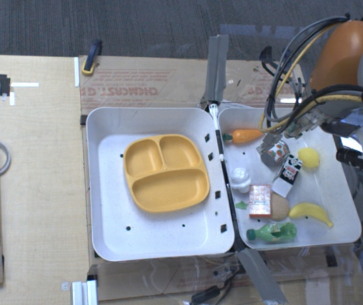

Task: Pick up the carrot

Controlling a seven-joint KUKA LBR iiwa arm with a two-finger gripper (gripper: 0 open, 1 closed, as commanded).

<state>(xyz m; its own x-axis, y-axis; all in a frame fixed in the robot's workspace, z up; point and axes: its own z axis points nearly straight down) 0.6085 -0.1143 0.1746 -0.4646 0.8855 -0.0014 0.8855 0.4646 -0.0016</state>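
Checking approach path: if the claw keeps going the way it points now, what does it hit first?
Probably the right bin's floor just right of the carrot. The claw seems to point down, close beside the carrot's tip; depth is unclear, so it could clip that tip.

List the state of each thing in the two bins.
Carrot: lying flat, not gripped.
Yellow plate: upright in the left bin.
Banana: lying flat.
Lemon: resting loose.
Green bottle: on its side.
Gripper: low in the right bin, beside the carrot.
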